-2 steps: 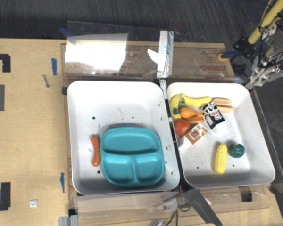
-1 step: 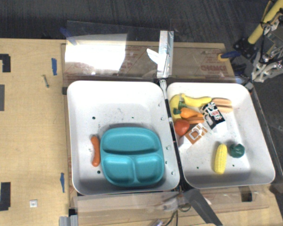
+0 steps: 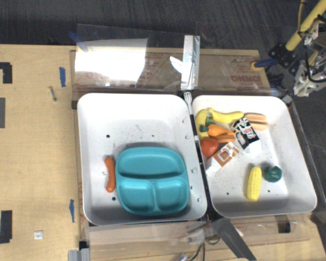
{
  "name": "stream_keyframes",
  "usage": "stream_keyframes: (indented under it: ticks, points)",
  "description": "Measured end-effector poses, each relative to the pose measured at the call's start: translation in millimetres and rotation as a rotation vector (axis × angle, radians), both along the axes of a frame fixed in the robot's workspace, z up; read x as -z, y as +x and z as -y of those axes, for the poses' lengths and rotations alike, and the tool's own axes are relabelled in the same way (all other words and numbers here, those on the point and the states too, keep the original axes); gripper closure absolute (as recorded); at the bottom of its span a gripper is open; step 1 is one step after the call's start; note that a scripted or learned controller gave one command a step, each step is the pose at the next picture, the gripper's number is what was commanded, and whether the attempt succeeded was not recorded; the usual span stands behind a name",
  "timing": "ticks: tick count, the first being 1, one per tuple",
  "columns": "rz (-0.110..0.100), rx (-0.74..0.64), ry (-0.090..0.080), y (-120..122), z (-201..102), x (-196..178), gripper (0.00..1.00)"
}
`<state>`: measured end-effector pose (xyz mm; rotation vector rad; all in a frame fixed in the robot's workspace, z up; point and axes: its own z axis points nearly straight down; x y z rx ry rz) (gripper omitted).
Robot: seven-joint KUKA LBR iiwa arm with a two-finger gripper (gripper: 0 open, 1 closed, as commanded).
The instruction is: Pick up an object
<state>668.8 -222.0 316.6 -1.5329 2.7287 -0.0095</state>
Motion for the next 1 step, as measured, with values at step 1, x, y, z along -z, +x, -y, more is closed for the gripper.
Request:
stream_keyframes:
  ticks: [1]
  points:
    - [-0.001,-0.142,-0.001,0.1,-0.7,1.5,1.0]
